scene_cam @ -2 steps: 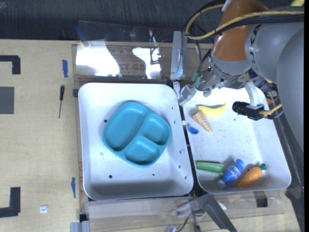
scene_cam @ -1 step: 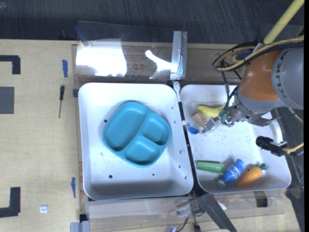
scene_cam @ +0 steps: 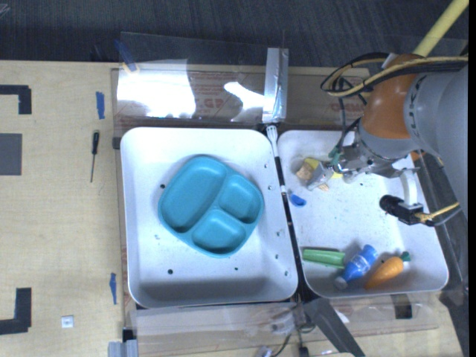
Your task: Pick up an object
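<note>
The grey arm (scene_cam: 440,110) reaches in from the right, over the far side of the right bin (scene_cam: 357,222). Its gripper (scene_cam: 332,166) hangs low near the far left corner of that bin. I cannot tell if the pincer is apart or together, as it is too small and blurry to see.

A yellow toy (scene_cam: 307,171) lies just beside the gripper, close to the bin's left wall. A small blue piece (scene_cam: 297,198) sits by the same wall, a bit nearer. Along the near edge lie a green stick (scene_cam: 323,256), a blue bottle (scene_cam: 358,264) and an orange carrot (scene_cam: 387,268). The bottle and the carrot touch.

The left bin (scene_cam: 149,266) holds a blue plate (scene_cam: 212,203) with three parts, lying in its middle.
</note>
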Controlling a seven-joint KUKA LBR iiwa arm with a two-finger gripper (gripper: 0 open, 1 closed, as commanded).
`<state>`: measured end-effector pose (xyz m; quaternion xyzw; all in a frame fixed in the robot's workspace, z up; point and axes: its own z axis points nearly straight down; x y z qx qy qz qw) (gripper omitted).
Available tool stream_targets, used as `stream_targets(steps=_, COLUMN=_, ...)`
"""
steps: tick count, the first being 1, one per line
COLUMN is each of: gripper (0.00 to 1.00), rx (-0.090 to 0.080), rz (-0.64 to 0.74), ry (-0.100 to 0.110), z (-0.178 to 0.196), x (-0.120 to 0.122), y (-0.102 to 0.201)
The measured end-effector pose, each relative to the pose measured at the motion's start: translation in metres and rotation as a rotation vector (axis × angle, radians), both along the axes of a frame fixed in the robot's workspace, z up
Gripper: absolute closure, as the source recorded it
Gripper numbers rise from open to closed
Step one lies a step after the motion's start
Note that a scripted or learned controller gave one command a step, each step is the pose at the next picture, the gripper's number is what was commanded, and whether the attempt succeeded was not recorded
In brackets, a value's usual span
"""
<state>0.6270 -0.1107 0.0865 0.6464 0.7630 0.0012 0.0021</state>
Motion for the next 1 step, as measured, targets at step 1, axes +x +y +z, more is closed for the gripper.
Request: stream_targets(steps=1, gripper=0.0, rx=0.0, rz=-0.191, ry=0.027, z=-0.0016, x=0.0357, y=0.0038)
